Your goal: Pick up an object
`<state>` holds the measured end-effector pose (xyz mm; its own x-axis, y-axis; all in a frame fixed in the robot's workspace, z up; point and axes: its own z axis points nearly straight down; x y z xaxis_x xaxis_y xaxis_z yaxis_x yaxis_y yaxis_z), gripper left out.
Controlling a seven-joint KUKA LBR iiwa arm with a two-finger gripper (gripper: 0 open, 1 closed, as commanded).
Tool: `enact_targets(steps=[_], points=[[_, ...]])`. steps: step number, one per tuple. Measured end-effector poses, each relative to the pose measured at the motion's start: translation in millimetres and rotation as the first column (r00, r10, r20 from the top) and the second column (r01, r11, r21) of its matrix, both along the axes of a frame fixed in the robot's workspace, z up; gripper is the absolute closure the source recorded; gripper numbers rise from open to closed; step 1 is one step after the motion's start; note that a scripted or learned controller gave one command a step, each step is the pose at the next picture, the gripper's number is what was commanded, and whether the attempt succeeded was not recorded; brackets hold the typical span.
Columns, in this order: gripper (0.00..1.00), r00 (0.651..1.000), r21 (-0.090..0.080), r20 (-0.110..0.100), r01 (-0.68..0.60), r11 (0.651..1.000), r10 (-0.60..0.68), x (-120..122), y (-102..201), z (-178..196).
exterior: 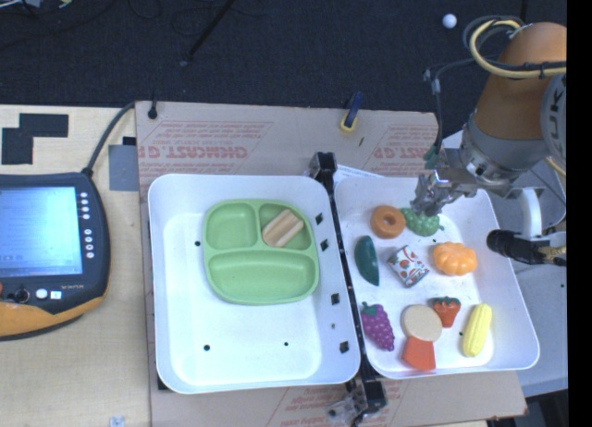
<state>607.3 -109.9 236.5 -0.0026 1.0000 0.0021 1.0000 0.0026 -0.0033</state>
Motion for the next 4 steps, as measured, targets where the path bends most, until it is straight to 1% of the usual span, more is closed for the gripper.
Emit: enact_targets(steps=[2,3,4], points=[[1.0,1.0,0.0,-0.002,0.0,1.0,0.0,-38,82,-6],[1.0,1.0,0.0,-0.002,-0.003,1.0,0.003,-52,141,0],[1.0,1.0,-0.001,-0.003,-0.002,1.0,0.002,-61,182,-11]])
